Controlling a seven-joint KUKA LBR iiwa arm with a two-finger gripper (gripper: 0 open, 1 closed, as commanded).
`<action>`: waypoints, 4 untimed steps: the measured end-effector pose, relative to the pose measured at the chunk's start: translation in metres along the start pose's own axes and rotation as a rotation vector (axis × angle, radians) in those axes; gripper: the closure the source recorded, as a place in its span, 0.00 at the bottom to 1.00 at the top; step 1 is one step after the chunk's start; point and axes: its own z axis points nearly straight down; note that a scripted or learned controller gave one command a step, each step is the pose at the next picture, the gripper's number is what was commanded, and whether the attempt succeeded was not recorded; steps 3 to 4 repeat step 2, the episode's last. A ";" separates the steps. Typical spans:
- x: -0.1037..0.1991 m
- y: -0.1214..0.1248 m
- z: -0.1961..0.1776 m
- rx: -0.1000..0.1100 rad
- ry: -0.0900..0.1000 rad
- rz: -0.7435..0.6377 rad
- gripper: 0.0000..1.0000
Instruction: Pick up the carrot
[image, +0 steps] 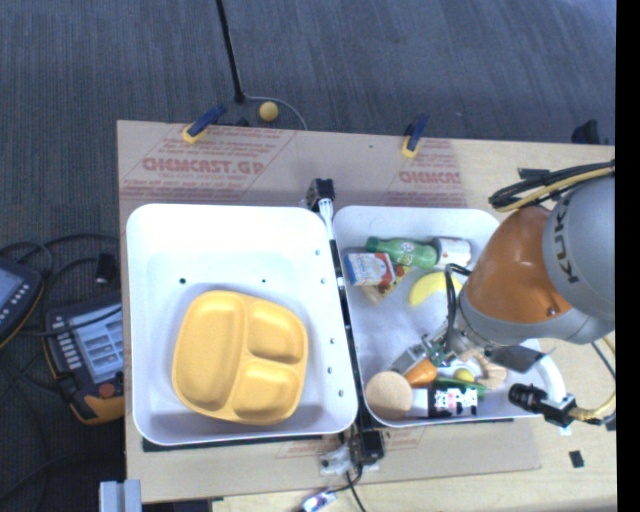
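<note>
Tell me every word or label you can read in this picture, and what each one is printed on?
"CHEMCAST GP", in red on the brown board behind the left bin.
"CHEMCAST", red again, partly cut off, on the same board behind the right bin.
"KU", black letters on the grey robot arm; the rest is hidden.
The green bottle, the small packet and the black-and-white box have printing too small to read.

Even, bright overhead light, glare washing out the white bins (230, 225), soft shadows, and slightly soft, low-resolution detail.
</note>
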 end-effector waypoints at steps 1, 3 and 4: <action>-0.001 0.002 -0.008 -0.001 -0.001 -0.003 1.00; 0.058 0.027 -0.092 0.011 0.001 0.279 1.00; 0.058 0.027 -0.092 0.011 0.001 0.279 1.00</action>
